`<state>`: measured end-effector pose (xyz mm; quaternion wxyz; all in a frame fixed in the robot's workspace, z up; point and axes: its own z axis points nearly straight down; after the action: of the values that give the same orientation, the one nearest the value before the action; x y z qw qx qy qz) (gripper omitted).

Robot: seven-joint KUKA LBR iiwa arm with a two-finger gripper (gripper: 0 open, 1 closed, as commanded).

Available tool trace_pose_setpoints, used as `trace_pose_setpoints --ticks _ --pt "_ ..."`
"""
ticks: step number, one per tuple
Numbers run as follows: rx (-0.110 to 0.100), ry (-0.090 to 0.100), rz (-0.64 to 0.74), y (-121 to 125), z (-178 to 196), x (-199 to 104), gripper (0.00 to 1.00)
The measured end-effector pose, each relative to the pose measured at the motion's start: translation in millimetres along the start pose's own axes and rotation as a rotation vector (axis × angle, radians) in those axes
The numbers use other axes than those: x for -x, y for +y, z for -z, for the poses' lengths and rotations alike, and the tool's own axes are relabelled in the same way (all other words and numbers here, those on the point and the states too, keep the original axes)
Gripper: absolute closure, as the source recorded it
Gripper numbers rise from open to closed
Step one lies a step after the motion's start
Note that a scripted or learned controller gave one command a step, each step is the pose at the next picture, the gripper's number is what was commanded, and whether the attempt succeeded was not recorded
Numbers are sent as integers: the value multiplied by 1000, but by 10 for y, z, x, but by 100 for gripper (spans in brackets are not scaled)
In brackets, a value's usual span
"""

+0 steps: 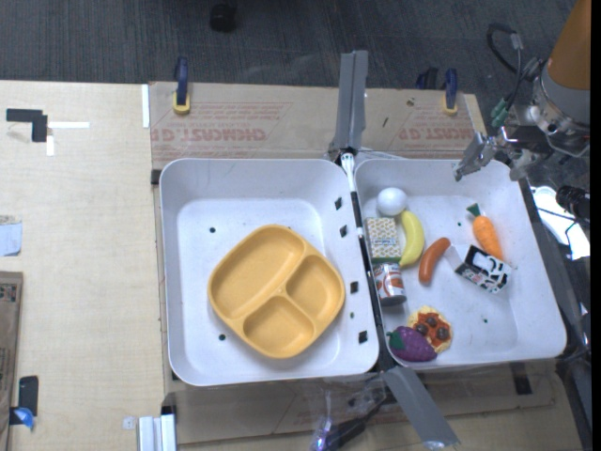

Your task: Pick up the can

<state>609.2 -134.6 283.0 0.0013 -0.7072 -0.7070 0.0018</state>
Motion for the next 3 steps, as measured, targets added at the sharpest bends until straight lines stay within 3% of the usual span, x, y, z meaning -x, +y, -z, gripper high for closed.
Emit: trace_pose_setpoints --ticks 1,2,3 --pt "-1 1 33 -545 -1252 -2 0" --pt "8 0 -50 -571 -1785 236 0" --pt "4 1 -406 -1003 -1916 204 0"
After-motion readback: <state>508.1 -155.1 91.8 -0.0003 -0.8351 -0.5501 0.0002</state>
